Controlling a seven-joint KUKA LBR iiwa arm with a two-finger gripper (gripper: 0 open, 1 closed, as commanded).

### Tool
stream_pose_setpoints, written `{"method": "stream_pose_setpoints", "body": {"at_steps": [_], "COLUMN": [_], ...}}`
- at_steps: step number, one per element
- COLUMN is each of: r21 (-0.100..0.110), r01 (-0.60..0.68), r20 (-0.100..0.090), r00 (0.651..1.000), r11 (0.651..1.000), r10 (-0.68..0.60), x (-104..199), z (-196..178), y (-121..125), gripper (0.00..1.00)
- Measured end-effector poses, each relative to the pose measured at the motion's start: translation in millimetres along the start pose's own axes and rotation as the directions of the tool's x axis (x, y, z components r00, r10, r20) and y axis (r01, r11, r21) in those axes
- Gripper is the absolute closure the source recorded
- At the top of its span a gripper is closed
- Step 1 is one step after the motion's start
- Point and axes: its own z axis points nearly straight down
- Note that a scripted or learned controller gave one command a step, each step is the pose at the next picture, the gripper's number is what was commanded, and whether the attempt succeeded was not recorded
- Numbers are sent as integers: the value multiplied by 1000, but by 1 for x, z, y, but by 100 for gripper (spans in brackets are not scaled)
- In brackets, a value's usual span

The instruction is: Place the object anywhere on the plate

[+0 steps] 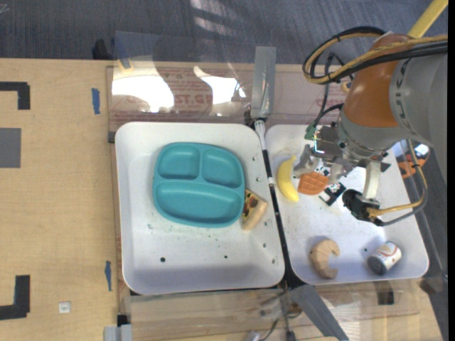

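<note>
Now fingers (316,178) over orange waffle (311,184) beside banana (286,181), right bin (405,261); grip state unclear.

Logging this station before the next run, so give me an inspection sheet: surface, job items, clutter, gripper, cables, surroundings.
Surface: two shallow white bins side by side on a bench.
Job's things: teal three-compartment plastic plate in the left bin, nothing on it; a sandwich-like toy wedge touches its right edge.
Clutter: right bin holds a yellow toy banana, orange waffle-like piece, tan croissant, small silver can.
Grippers: gripper over the waffle piece; fingers unclear.
Cables: black and yellow loops above the wrist.
Surroundings: cardboard panel with blue tape.
</note>
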Motion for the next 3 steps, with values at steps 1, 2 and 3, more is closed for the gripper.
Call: {"method": "stream_pose_setpoints", "body": {"at_steps": [1,2,3], "r21": [3,0,0], "r01": [-87,-50,-53], "r20": [-2,-2,-1], "r00": [996,999,999], "r11": [996,999,999], "r10": [87,50,53], "x": [67,135,133], "z": [2,2,1], "y": [-59,-30,-29], "gripper": [100,100,0]}}
